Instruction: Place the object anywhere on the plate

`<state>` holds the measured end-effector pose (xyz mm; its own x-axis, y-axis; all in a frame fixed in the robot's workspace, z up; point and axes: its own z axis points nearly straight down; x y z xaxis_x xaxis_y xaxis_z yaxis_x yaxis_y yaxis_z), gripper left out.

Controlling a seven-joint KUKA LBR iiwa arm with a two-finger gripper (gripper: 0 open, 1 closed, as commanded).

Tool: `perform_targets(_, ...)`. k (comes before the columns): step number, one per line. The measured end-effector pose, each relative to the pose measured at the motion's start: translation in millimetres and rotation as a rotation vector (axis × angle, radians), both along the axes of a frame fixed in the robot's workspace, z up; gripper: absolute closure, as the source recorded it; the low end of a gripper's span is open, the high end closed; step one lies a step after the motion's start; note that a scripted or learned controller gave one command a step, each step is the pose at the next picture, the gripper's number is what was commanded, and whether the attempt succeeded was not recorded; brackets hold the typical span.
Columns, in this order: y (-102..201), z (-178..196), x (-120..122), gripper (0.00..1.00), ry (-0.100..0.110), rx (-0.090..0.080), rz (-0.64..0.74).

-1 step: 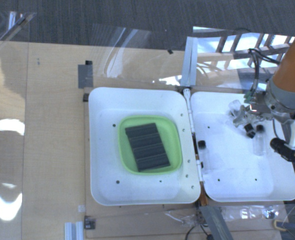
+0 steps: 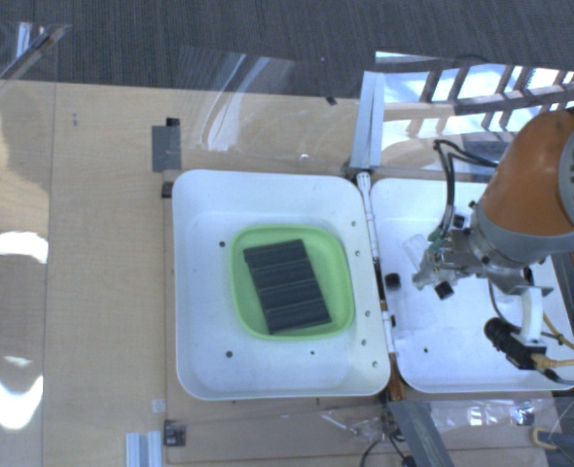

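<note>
A dark grey ribbed rectangular block (image 2: 286,285) lies flat on the green square plate (image 2: 337,261), which sits in the middle of the left white bin (image 2: 199,290). The block is turned slightly askew and fills much of the plate's centre. My gripper (image 2: 435,269) hangs over the right white bin (image 2: 433,358), near that bin's left side, well apart from the plate and the block. Nothing shows in its grasp.
A small black piece (image 2: 392,281) lies in the right bin close to the divider between the bins. The orange-banded arm (image 2: 530,183) covers the right bin's upper right. Black cables (image 2: 511,343) trail over its lower right. A metal post (image 2: 368,125) stands behind the bins.
</note>
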<state>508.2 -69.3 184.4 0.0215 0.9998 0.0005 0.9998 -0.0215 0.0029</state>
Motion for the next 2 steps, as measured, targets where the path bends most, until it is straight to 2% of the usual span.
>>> perform_targets(1,63,1,20,1.00,-0.003,0.000,0.110)
perform_targets(2,113,1,58,1.00,-0.003,-0.001,0.257)
